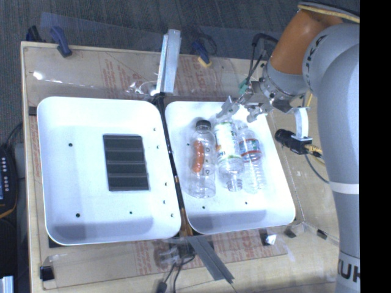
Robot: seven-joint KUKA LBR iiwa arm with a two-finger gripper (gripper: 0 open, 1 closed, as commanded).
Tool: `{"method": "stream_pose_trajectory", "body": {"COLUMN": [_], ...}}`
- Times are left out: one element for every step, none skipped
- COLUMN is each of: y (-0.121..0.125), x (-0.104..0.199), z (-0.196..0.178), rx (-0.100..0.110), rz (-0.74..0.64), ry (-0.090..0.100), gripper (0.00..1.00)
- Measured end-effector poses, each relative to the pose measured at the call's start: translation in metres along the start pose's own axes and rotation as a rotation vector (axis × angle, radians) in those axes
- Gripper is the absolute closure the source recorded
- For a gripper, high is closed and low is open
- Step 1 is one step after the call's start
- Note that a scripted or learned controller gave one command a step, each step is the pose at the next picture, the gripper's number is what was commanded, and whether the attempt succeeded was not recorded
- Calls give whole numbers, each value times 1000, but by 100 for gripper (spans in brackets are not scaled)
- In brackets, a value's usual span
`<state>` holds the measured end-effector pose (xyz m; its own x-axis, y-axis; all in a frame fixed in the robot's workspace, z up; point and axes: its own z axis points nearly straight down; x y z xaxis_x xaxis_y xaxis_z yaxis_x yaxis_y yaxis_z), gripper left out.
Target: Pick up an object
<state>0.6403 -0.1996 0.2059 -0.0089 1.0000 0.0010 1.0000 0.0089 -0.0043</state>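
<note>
Three clear plastic bottles lie side by side in the right bin (278,209). The left bottle (201,162) has a black cap and an orange label. The middle bottle (226,153) carries a white and green label. The right bottle (252,157) has a red and blue label. My gripper (242,105) hangs over the far end of the right bin, just above the tops of the middle and right bottles. Its metal fingers (227,108) are spread, with nothing between them.
The left bin (55,163) holds a dark ribbed rectangular block (126,162). A raised divider strip (168,63) stands at the back between the bins. Blue clamps (60,40) grip the bench's far edge. The grey arm (333,102) fills the right side.
</note>
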Motion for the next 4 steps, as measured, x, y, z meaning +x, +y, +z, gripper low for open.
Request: {"method": "stream_pose_trajectory", "body": {"y": [17,-2,0,18], "x": [1,74,74,114], "z": [-43,114,102,13], "rx": [-3,-2,-4,-3], "rz": [-71,-175,-178,-370], "ry": [-2,-2,-2,-2], "gripper": [0,0,100,100]}}
